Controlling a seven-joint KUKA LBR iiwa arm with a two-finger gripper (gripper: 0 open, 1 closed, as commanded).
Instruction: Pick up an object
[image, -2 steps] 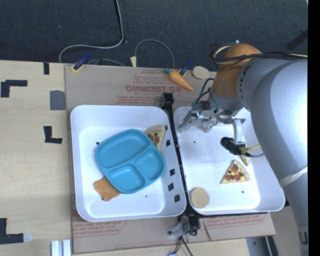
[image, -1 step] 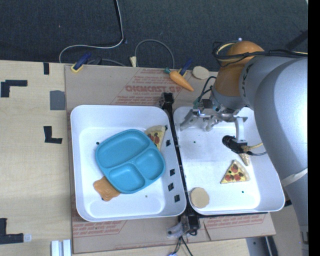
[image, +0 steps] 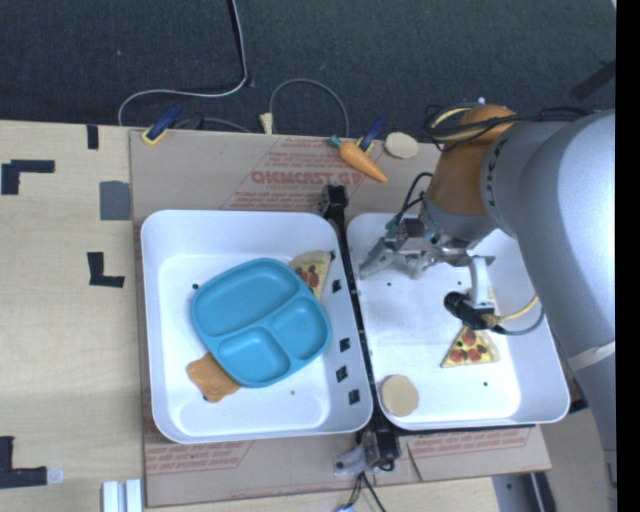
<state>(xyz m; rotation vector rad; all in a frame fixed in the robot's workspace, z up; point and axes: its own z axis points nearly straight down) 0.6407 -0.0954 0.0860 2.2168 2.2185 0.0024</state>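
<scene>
1. A pale wooden table (image: 60, 330) stood against dark carpet, with a brown cardboard sheet (image: 290, 175) on it bearing two shallow white bins side by side.
2. The left white bin (image: 165, 400) held a blue plastic divided tray (image: 260, 320), a toy pizza slice (image: 313, 270) tucked at the tray's far right corner, and an orange-brown flat toy (image: 213, 377) poking out from under its near left edge.
3. The right white bin (image: 540, 400) held a triangular toy pizza slice with red toppings (image: 471, 348) and, near the front left corner, a round tan cookie-like disc (image: 400, 395).
4. Beyond the bins, on the cardboard, lay an orange toy carrot (image: 362, 162) and a small cream oval piece (image: 402, 146).
5. The grey arm reached in from the right, its gripper (image: 385, 255) low over the far left part of the right bin, well apart from the topped slice and the disc.
6. I could not tell whether the fingers were apart or together, and nothing was visible between them.
7. Judged from this, no object had been lifted; the approach, grasp and lift all remained.
</scene>
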